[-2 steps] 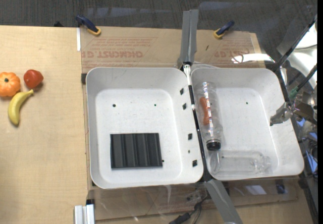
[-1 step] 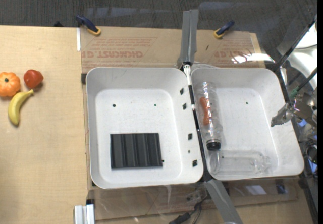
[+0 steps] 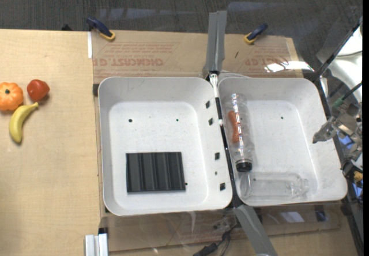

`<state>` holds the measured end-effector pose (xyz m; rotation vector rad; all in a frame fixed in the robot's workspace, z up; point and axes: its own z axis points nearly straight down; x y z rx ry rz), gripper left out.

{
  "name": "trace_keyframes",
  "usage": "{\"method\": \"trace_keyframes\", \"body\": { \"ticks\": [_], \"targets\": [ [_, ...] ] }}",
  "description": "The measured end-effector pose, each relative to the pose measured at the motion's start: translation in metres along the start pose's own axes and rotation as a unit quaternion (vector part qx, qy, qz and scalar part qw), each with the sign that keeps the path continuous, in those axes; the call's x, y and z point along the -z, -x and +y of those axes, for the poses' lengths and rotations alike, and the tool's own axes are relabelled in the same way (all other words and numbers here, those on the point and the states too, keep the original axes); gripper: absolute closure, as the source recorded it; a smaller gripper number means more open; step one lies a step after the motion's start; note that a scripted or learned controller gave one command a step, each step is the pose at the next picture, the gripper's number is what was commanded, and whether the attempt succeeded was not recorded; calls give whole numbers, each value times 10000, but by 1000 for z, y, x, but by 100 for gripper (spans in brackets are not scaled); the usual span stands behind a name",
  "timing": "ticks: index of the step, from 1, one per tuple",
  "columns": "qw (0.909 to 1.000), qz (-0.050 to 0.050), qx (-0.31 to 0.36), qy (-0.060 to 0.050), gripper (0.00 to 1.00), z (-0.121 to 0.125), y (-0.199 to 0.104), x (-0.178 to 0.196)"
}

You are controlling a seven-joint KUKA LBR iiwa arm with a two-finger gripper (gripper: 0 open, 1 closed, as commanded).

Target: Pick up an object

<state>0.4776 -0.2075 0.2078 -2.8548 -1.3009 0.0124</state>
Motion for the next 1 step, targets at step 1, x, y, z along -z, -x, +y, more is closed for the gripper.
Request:
{"method": "trace_keyframes", "body": {
  "ticks": [1],
  "targets": [
    [9881, -3, -1538, -1, 0, 6, 7, 15]
  ]
}}
